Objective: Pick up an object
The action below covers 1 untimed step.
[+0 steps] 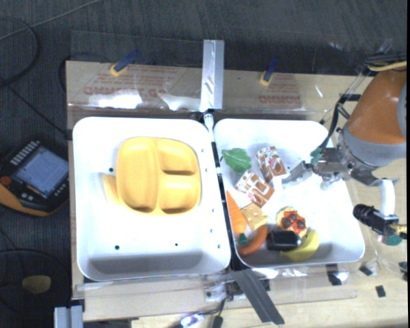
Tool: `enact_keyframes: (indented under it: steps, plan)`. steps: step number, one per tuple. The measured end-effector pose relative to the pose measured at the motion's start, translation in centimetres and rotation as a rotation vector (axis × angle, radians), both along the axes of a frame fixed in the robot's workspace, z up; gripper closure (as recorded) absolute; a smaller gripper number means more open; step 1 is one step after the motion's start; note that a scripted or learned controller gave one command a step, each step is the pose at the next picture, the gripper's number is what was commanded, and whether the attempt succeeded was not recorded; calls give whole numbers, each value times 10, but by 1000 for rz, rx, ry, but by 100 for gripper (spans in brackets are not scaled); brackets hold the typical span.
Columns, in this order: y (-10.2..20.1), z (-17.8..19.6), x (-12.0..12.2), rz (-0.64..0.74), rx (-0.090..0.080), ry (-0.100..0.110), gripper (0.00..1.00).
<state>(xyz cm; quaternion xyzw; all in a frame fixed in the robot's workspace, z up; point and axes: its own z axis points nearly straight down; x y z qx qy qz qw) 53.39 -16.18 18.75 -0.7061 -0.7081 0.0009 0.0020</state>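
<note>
Several toy foods lie in the left half of the right bin (342, 203). A green leafy piece (236, 158) is at the top, with two red-and-white patterned pieces (270, 161) (255, 185) below it. Lower down are an orange carrot (235, 214), a tan square (254, 216), a black block (282, 239), a round yellow-and-red item (291, 219) and a banana (304, 249). My gripper (304, 170) hangs over the right bin's upper middle, just right of the patterned pieces, with nothing visibly in it.
The left bin (89, 244) holds a yellow divided tray (157, 173). A metal divider (212, 74) stands behind the seam between the bins. A handheld pendant (31, 176) lies on the floor at left. The arm's orange band (381, 111) is over the right bin's far right corner.
</note>
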Motion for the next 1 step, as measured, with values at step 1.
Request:
enact_keyframes:
  steps: [1]
  plan:
    - [22,-80,58,128,-3,-2,0]
